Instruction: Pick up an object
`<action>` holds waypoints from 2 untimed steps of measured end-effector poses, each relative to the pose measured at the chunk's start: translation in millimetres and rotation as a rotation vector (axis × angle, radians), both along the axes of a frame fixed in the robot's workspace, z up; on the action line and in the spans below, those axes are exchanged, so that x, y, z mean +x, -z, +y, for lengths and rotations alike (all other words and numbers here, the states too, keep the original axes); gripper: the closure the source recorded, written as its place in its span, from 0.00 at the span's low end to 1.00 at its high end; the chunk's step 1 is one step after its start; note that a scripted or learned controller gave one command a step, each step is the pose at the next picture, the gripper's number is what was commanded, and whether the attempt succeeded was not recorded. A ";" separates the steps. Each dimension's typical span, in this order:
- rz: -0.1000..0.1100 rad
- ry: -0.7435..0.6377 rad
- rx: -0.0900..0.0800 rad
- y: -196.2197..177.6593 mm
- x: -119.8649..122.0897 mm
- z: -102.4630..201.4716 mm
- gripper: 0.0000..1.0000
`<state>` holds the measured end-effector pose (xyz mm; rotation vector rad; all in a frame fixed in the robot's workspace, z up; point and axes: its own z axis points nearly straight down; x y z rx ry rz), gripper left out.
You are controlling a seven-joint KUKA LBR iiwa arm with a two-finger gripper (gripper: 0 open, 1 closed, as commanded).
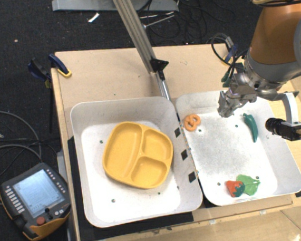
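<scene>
Approach step: gripper (226,108) hovered over right bin (281,155), beside orange pretzel (192,122); grip state untellable. Next: descend, align, close.

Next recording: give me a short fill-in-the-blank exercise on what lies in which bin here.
1. The yellow divided plate lies in the ____ bin.
2. The plate has ____ compartments.
3. The small orange pretzel lies in the ____ bin, near the gripper.
4. The long pepper beside the gripper is ____ in colour.

Missing words: left; three; right; green

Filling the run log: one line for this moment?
hand over right bin, no object seen between fingers | nearest: orange pretzel, green pepper | yellow tray in left bin
</scene>
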<state>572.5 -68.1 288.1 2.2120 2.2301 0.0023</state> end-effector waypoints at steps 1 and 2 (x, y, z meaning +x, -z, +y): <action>0.002 0.001 0.000 8.8 9.4 41.5 1.00; 0.000 0.000 0.000 10.2 19.7 91.2 1.00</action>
